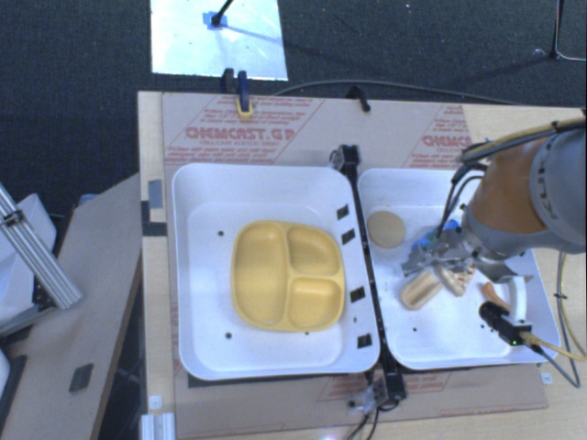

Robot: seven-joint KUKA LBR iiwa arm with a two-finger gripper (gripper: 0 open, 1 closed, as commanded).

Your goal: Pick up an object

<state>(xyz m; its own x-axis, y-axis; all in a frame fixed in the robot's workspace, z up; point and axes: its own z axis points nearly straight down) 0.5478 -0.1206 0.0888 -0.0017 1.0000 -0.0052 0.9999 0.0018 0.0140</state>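
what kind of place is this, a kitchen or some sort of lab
Most likely a robot test lab, not a kitchen: a robot arm reaches into the right bin of two white bins on a board bench, and the left bin holds a yellow divided plate.

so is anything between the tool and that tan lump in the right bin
Nothing visible does. The tool hovers right by the tan lump in the right bin, at its upper right end. The round tan disc lies apart, and the yellow plate is in the left bin.
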